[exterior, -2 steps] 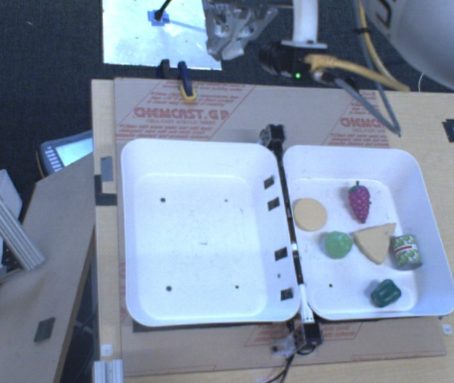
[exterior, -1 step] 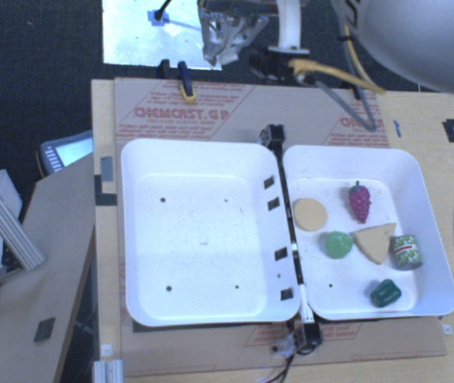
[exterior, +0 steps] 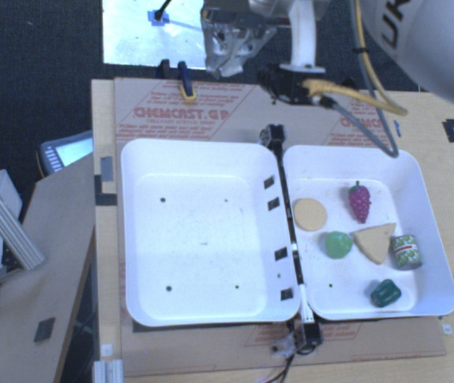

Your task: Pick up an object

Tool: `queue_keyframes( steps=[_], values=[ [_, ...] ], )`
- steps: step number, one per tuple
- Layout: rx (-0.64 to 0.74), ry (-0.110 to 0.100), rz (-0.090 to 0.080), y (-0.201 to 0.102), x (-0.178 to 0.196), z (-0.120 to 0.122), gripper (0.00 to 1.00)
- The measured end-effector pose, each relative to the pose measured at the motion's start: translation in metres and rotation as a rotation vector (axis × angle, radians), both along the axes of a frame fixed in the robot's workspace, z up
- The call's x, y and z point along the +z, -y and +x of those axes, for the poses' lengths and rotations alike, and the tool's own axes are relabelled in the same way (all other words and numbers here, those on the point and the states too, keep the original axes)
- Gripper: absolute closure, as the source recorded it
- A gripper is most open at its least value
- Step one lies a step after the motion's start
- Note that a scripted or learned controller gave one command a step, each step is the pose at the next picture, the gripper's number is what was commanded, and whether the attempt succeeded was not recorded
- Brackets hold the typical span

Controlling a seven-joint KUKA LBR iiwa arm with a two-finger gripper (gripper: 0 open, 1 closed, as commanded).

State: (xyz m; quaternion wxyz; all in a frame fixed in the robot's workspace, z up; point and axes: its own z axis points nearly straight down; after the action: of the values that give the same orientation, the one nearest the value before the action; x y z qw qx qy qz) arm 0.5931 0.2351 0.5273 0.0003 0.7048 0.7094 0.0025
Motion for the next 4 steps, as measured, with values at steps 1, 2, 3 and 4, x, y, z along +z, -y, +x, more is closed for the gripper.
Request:
queue_keyframes(
  steps=[1, 2, 3, 4],
  values=[
    [-0.007, -0.003, -0.004, 0.002, -0.069, 0.070, 1.00],
    [-0.006, -0.021, -0.008, 0.004, -0.247, 0.012, 1.00],
    [-0.003, 0.015, 0.005, 0.006, -0.073, 0.004, 1.00],
    [-0.004, 0.012, 0.001, 0.001, 0.014, 0.072, 1.00]
  ],
)
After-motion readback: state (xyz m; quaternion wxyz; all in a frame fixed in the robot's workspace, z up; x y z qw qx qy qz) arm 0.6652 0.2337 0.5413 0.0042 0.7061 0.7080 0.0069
